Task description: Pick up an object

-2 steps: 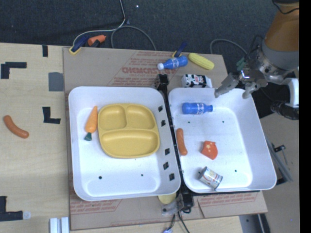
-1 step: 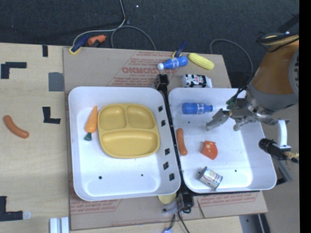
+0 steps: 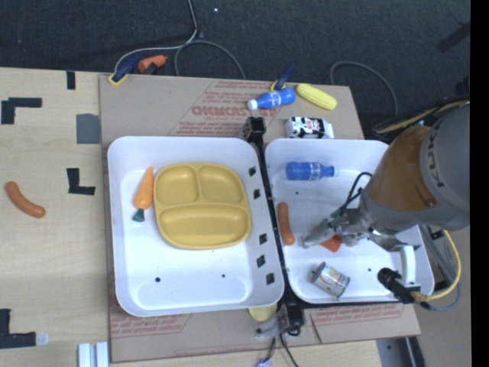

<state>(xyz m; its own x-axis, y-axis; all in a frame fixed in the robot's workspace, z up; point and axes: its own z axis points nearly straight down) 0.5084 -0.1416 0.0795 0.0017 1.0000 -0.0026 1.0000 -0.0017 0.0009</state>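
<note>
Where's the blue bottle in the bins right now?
The blue bottle lies on its side near the back of the right bin, beyond the gripper.

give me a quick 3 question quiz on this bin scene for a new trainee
1. True or false: the yellow divided plate lies in the right bin.
2. Which item lies beside the plate in the left bin? A) carrot B) blue bottle C) metal can
3. Fill in: the gripper sits over the ____ bin, beside a small orange piece.

Key: 1 false; 2 A; 3 right
</note>
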